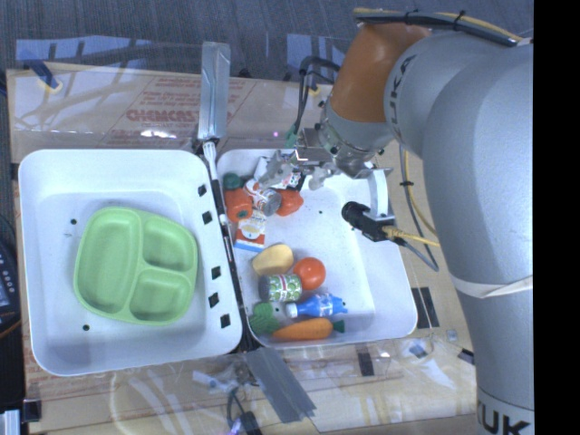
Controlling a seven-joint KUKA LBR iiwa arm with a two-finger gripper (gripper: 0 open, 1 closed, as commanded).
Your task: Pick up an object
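The right bin (385,270) holds several toy foods. My gripper (279,174) is down at the bin's far left end, right over a cluster there: a white-and-red packet (262,195), an orange-red piece (237,206) and a red piece (289,203). The gripper's metal parts overlap the packet, and I cannot make out whether anything is held. Nearer the front lie a small carton (251,235), a yellow potato shape (273,259), a red tomato (311,272), a green can (283,287), a blue bottle (318,307) and a carrot (304,330).
The left bin (45,198) contains a green divided plate (136,265). A metal divider (214,98) rises between the bins at the back. The grey arm (453,152) covers the right side, with a black fitting (361,219) hanging over the right bin.
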